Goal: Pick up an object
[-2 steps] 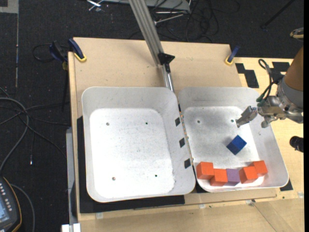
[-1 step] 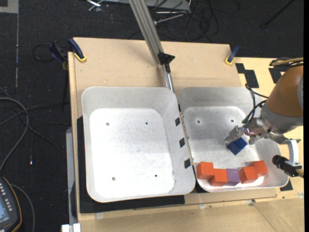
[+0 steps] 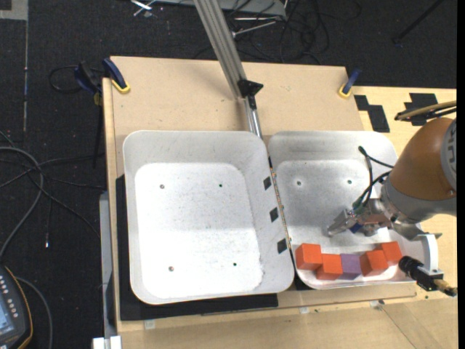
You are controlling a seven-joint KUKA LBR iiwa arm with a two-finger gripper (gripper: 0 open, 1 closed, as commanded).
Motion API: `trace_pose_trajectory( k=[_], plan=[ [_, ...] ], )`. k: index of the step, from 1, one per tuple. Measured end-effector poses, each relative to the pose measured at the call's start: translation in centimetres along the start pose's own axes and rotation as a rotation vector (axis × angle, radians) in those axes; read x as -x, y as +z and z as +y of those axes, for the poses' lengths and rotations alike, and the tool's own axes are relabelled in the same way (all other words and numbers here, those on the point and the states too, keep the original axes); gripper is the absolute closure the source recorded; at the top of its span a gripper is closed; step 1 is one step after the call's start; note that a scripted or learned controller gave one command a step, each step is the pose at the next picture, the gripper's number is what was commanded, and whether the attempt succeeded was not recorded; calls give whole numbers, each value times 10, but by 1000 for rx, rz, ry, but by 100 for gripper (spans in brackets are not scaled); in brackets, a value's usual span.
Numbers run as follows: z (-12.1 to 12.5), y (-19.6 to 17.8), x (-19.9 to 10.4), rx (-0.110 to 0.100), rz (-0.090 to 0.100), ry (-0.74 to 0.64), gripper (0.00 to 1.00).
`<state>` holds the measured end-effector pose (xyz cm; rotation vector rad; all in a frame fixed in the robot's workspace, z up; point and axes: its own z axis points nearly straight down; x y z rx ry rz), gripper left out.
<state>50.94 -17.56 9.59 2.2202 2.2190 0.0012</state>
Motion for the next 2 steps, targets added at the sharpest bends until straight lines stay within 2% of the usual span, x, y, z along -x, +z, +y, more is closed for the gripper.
trace_pose_trajectory(
  k=[1, 2],
  plan=[
    [55, 0, 21, 3, -1, -4, 0],
    [45, 1, 6, -3, 1, -3, 0]
  ],
)
